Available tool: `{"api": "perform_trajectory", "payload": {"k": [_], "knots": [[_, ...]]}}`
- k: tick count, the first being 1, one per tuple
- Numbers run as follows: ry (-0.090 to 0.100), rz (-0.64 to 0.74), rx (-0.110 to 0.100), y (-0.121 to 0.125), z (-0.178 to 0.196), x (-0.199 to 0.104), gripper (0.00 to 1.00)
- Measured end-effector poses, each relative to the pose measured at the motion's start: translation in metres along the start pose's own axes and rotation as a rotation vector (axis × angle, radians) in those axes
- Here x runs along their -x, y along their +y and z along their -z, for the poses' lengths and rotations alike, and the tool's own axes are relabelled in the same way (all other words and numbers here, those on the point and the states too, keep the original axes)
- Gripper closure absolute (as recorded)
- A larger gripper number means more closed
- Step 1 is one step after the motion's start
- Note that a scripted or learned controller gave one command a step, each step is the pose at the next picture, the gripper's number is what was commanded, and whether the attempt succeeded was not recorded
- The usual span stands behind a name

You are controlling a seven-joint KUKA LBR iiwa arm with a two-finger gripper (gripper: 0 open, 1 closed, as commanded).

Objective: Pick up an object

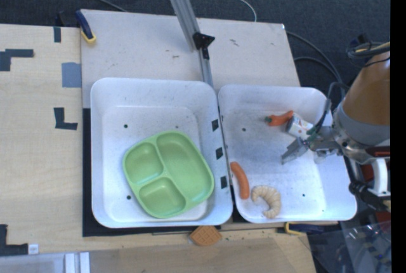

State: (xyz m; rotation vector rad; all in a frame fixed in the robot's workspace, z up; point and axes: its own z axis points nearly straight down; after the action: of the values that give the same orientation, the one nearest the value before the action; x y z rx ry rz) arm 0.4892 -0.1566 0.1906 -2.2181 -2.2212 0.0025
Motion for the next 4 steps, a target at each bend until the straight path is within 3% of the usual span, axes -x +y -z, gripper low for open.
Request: {"api": "perform_trajectory", "payload": {"k": [1, 2, 3, 4], "knots": [[0.000, 0.000, 0.000, 0.000, 0.000, 0.000, 0.00], [0.001, -0.001, -0.006, 0.000, -0.065, -0.001, 0.00], [-0.001, -0.001, 0.002, 0.000, -0.101, -0.001, 0.00], [0.001, -0.001, 0.000, 0.000, -0.091, -0.002, 1.00]]}}
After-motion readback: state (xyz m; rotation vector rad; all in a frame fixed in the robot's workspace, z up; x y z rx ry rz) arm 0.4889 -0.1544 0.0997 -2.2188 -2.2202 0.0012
